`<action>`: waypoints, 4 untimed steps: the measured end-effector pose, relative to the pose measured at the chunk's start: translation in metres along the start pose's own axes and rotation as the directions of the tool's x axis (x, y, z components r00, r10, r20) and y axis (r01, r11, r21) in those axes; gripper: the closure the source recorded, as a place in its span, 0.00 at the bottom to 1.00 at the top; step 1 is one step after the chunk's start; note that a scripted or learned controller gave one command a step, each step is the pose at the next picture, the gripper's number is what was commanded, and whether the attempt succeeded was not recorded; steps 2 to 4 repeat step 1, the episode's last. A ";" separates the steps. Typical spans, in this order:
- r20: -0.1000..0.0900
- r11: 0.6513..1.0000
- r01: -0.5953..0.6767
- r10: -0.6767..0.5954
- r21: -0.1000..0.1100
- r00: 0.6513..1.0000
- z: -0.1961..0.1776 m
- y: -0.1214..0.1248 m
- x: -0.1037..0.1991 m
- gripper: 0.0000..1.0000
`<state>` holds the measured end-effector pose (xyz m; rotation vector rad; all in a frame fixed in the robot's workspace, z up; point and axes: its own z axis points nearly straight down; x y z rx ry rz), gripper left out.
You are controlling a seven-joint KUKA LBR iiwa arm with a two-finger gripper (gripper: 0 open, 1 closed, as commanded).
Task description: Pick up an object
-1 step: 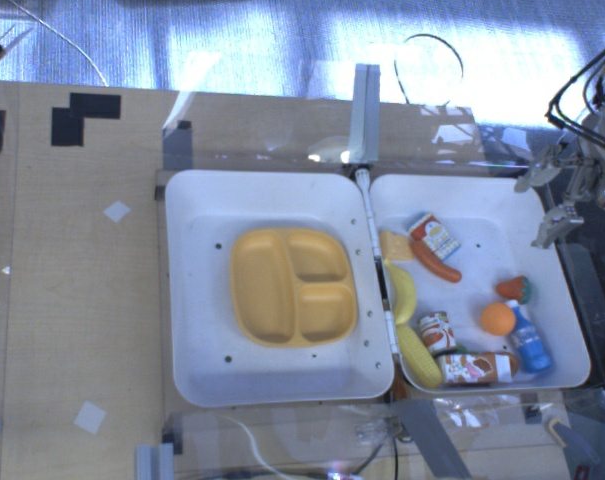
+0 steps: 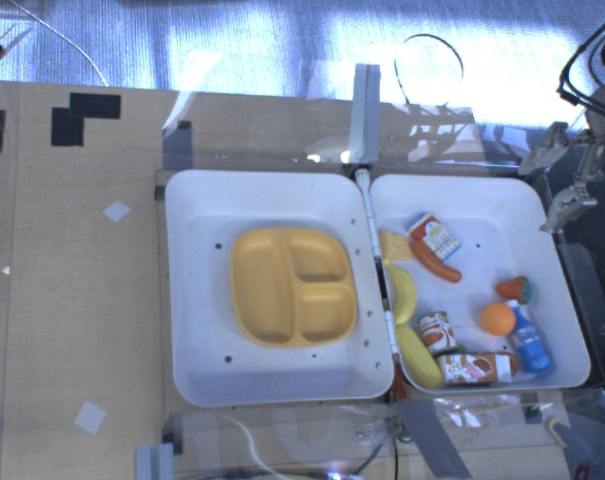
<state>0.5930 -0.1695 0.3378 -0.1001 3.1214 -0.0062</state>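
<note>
Yellow banana (image 2: pixel 410 326) lies partly hidden against right bin's (image 2: pixel 482 190) divider wall.

Free room and obstacles in the two bins.
Right bin (image 2: pixel 542 208): open floor toward 12 and centre; items crowd 9 through 4 o'clock. Left bin (image 2: pixel 192 268): yellow divided plate (image 2: pixel 294 286) occupies the centre, a clear margin around it.
</note>
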 end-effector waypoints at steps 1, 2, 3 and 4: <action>-0.013 0.996 -0.090 0.090 -0.003 0.996 0.242 0.003 0.021 0.00; -0.013 0.996 -0.090 0.090 -0.003 0.996 0.242 0.003 0.021 0.00; -0.013 0.996 -0.090 0.090 -0.003 0.996 0.242 0.003 0.021 0.00; -0.013 0.996 -0.090 0.090 -0.003 0.996 0.242 0.003 0.021 0.00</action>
